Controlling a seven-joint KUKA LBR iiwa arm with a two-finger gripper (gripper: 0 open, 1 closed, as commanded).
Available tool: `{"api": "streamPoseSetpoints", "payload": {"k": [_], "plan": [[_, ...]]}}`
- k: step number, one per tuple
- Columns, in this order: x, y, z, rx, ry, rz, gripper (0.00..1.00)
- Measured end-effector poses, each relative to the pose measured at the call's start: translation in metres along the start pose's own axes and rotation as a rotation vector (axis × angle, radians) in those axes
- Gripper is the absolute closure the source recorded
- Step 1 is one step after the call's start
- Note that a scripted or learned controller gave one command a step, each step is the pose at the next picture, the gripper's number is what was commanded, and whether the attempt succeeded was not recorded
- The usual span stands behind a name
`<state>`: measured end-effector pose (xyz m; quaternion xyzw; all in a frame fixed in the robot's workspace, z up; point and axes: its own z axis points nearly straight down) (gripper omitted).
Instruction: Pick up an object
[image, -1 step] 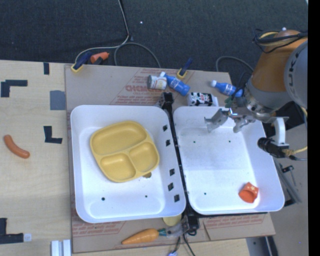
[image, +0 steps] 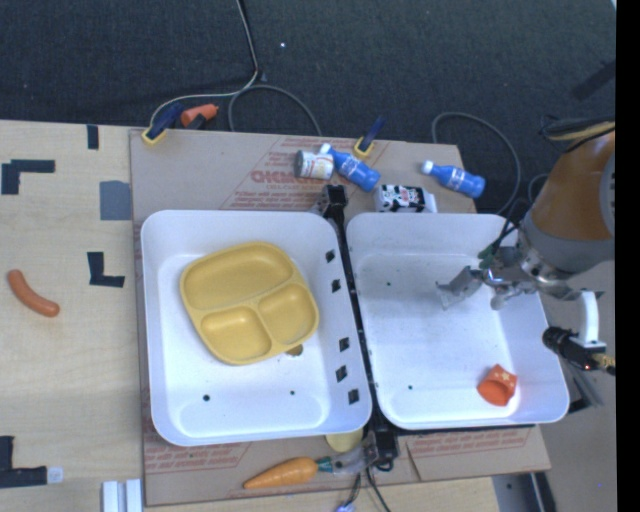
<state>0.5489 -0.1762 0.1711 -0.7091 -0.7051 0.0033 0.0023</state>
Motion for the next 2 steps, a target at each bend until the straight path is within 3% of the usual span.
{"api": "streamPoseSetpoints", "payload": {"k": [1, 2], "plan": [[-0.05, -0.015, -0.011, -0.008, 0.0, -0.002, 0.0], [-0.042, -0.062, 0.016, -0.002, 0.003, -0.003, 0.0]]}}
